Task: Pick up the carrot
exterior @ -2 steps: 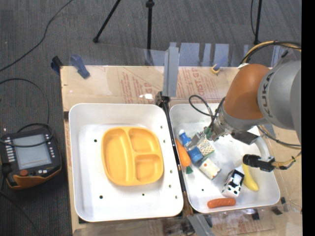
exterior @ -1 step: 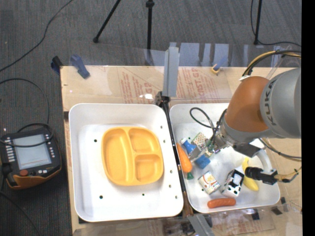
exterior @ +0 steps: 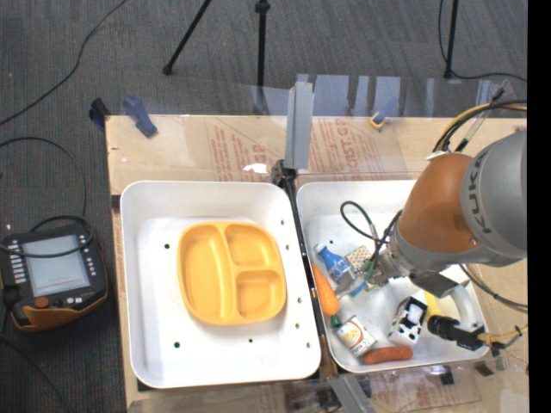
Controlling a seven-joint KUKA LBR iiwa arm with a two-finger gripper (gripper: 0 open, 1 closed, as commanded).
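Observation:
The carrot (exterior: pixel 325 292), orange and tapered, lies along the left wall of the right bin (exterior: pixel 379 194), pointing toward the near edge. My gripper (exterior: pixel 368 274) hangs low in the middle of that bin, under the orange wrist band, a short way right of the carrot and apart from it. A blue and white bottle (exterior: pixel 333 262) lies between the gripper and the carrot's far end. The wrist hides most of the gripper.
In the right bin are also a small labelled can (exterior: pixel 355 335), a reddish sausage (exterior: pixel 387 355) by the near wall and a black and white toy (exterior: pixel 411 318). The left bin (exterior: pixel 146 317) holds a yellow divided plate (exterior: pixel 232 272).

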